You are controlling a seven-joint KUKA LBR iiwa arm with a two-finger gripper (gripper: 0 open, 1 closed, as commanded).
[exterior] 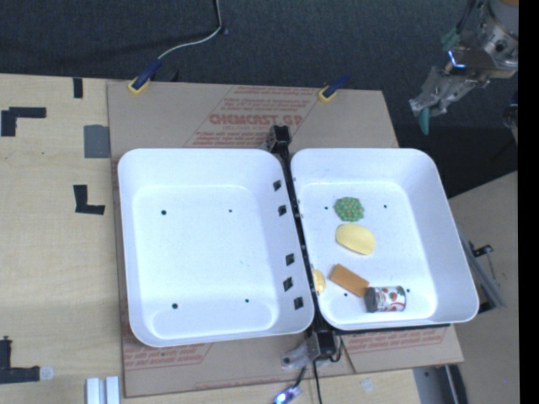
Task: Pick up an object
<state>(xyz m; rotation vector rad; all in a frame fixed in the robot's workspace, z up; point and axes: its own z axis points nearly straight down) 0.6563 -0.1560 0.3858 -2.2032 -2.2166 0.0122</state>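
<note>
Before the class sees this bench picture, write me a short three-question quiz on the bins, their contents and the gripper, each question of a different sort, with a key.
1. True or false: the green item lies in the left bin.
2. Which thing lies nearest the right bin's front rim? A. yellow piece B. small can C. green item
3. Fill in: the gripper hangs beyond the right bin's ____ corner.

Key: 1. False; it lies in the right bin. 2. B. 3. far right; it is outside the bin, over dark floor.
</note>
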